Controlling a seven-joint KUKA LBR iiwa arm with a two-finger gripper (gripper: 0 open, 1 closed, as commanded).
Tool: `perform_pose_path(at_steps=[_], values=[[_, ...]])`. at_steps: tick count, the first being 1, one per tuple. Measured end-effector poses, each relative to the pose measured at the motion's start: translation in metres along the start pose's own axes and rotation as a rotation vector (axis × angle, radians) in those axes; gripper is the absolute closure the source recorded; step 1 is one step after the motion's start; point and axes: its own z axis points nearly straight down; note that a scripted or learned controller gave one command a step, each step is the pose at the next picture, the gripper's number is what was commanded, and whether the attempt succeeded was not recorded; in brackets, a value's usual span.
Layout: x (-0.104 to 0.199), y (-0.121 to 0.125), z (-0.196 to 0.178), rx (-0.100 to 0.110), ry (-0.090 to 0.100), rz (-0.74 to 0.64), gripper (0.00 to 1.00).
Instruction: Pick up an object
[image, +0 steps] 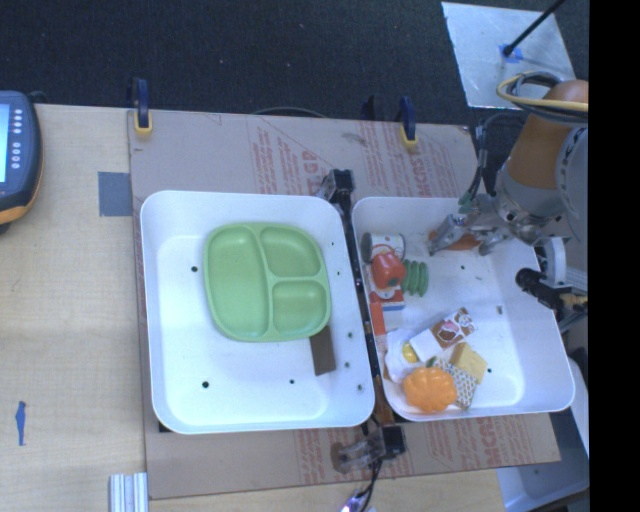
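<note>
Grey arm with orange band (545, 140) reaches in from the right, its tool (462, 232) low over the far part of the right shallow white bin (540, 395); cannot tell whether it is parted or closed, and an orange-red bit sits at its tip. In that bin: red-and-green toy (395, 272) near the left wall, round orange fruit-shaped toy (430, 389) at the near edge, small printed packets (455, 345) just beside it. Left white bin (175, 400) holds a pale green divided plastic plate (268, 280) and a small brown block (322, 352).
</note>
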Motion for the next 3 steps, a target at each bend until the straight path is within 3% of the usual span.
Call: perform_pose_path(at_steps=[2, 3], values=[[0.002, 0.000, 0.000, 0.001, 0.001, -0.001, 0.00], [-0.011, 0.000, -0.005, -0.004, -0.002, 0.002, 0.00]])
